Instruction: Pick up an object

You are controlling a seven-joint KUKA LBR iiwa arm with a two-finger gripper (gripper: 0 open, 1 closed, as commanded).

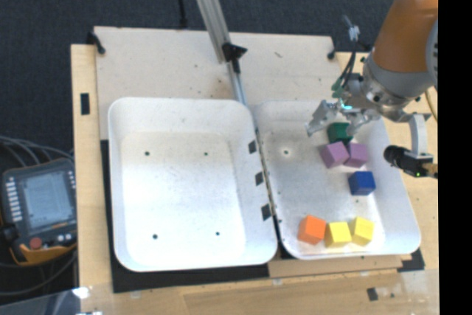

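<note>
- Risk of a miss: green block sits right under the gripper, partly hidden by it, touching or just beside two purple blocks. Crowded fit there; a finger landing on a purple block could shove the cluster or block the close.
- Risk of a glancing grasp: with the green block caught off-centre, likely to twist out or slide toward the bin wall.
- Risk of picking nothing: no block visibly between the fingers; a lift from here could come up bare.
- Gripper state: cannot tell whether spread or closed; grey parts blur together above the green block.
- Arm pose: reaching in from the right, orange band high, wrist angled down and leftward over the upper part of the right bin, gripper low and close to the blocks.
- Other candidates well apart from the gripper: blue block mid-bin; orange block and two yellow blocks in a row near the front rim.
- Left bin beside it on the worktop.
</note>
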